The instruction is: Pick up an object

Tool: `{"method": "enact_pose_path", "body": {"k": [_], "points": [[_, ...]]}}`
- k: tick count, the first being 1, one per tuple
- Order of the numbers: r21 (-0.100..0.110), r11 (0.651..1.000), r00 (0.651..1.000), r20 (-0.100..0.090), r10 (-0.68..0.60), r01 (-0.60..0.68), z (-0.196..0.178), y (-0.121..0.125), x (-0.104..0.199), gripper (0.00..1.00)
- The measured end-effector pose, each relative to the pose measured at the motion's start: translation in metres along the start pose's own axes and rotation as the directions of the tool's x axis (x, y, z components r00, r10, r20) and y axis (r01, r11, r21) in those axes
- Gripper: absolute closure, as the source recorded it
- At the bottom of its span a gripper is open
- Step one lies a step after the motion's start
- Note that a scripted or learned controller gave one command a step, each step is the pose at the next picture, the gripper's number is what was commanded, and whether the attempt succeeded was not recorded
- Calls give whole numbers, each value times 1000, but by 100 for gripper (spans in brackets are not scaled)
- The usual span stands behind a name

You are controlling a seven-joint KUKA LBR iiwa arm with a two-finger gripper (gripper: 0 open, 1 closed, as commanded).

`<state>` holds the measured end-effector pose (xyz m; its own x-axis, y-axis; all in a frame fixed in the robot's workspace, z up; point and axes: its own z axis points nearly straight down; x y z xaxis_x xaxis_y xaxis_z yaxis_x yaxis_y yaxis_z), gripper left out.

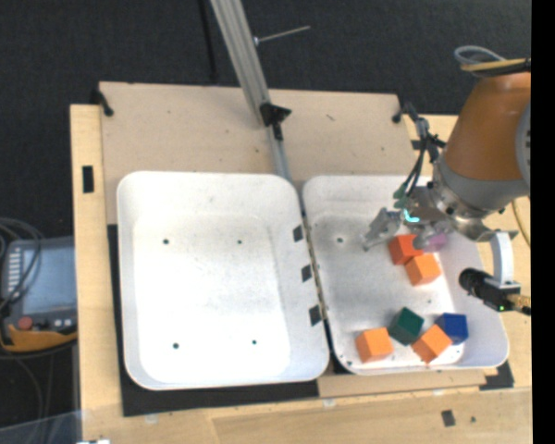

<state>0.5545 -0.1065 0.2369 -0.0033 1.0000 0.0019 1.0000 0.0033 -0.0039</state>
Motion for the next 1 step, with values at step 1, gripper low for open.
{"method": "enact_pose_path", "body": {"k": [1], "points": [[-5,1000,1000,1,3,-3,-2,1,0,0]]}}
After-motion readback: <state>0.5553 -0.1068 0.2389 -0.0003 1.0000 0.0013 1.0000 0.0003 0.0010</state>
